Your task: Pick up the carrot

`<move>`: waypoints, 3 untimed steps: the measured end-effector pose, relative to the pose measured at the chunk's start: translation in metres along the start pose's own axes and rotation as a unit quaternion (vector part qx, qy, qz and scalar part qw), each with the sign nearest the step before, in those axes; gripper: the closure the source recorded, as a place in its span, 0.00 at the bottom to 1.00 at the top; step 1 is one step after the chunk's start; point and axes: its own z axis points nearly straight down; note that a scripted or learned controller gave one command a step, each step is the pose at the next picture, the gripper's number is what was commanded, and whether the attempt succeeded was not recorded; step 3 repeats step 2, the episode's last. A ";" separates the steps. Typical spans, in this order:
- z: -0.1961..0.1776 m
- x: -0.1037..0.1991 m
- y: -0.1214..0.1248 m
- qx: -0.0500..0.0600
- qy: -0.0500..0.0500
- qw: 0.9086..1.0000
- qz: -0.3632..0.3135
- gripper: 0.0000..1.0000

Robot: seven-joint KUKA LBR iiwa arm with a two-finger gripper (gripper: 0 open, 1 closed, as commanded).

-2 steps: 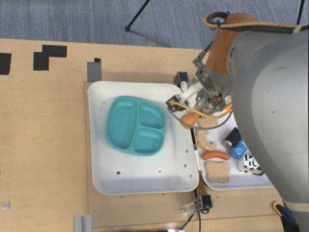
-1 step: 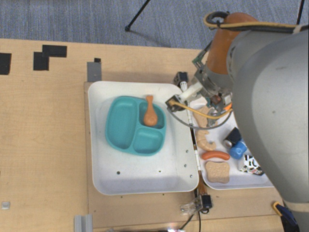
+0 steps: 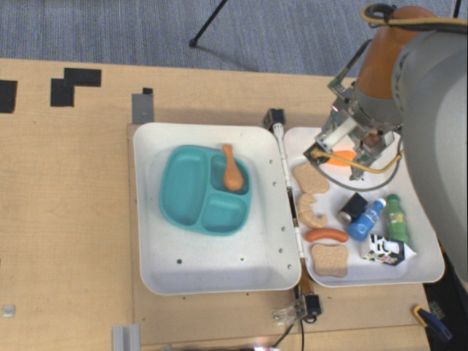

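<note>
**Fingers over the carrot in the right-hand bin**

The gripper (image 3: 338, 152) hangs low over the far end of the right bin (image 3: 431, 265), the grey arm with its orange band (image 3: 384, 53) reaching in from the right. The carrot (image 3: 342, 159), a small bright orange shape, lies directly beneath the fingers, partly covered by them. Whether the fingers are spread or closed, and whether they touch the carrot, cannot be told from this angle; the carrot appears to rest on the bin floor.

Just nearer the camera than the fingers lies a slice of bread (image 3: 312, 178), and beyond it a tan pretzel-like piece (image 3: 308, 212), a red sausage (image 3: 326, 235) and another bread slice (image 3: 330, 260). Nearer and to the right of the fingers are a small black block (image 3: 354, 205), a blue bottle (image 3: 365, 221), a green bottle (image 3: 395, 218) and a black-and-white carton (image 3: 385, 251).

Well to the left of the fingers, the left bin (image 3: 212, 269) holds a teal divided plate (image 3: 197, 192) with a wooden spoon (image 3: 232, 170) lying in one compartment. Both bins sit on the tan tabletop (image 3: 66, 218).
</note>
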 end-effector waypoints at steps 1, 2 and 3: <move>0.057 -0.042 0.038 0.003 -0.002 1.000 0.000 0.00; 0.117 -0.005 0.064 0.004 -0.002 0.999 0.035 0.00; 0.117 -0.005 0.064 0.004 -0.002 0.999 0.035 0.00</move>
